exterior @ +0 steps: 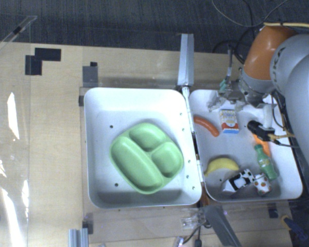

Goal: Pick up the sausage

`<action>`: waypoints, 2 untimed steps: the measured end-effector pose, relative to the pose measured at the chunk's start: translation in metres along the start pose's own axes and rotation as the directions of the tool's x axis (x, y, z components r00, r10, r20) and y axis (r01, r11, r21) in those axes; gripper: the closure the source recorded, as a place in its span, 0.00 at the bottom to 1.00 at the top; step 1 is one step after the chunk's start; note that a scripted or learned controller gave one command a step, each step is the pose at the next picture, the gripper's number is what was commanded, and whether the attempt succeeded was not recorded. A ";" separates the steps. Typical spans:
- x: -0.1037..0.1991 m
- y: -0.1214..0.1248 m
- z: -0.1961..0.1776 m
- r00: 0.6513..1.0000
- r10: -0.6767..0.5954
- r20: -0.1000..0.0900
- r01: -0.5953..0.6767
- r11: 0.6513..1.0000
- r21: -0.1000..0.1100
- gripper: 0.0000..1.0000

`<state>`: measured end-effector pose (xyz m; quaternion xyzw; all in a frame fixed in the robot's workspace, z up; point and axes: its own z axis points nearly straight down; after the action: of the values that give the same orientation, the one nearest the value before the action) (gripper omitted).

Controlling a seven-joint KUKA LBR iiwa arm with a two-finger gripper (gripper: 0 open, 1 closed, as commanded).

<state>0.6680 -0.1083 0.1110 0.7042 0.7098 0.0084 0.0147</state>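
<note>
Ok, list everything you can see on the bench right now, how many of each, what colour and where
left bin: one, white, left half of the bench
right bin: one, white, beside it on the right
divided plate: one, green, middle of the left bin
sausage: one, orange-red, right bin, near its left wall
small carton: one, white and orange, right of the sausage
banana: one, yellow, lower part of the right bin
toy cow: one, black and white, below the banana
bottle: one, green, right side of the right bin
arm: one, grey with orange band, reaching in from the right
gripper: one, above the right bin's top edge
</note>
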 end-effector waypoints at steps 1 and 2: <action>0.022 -0.040 0.012 0.999 0.040 -0.002 -0.040 0.999 0.004 0.00; 0.023 0.005 0.015 0.966 0.257 0.000 -0.257 0.966 0.020 0.00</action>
<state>0.6734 -0.0855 0.0964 0.7904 0.6125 0.0043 0.0057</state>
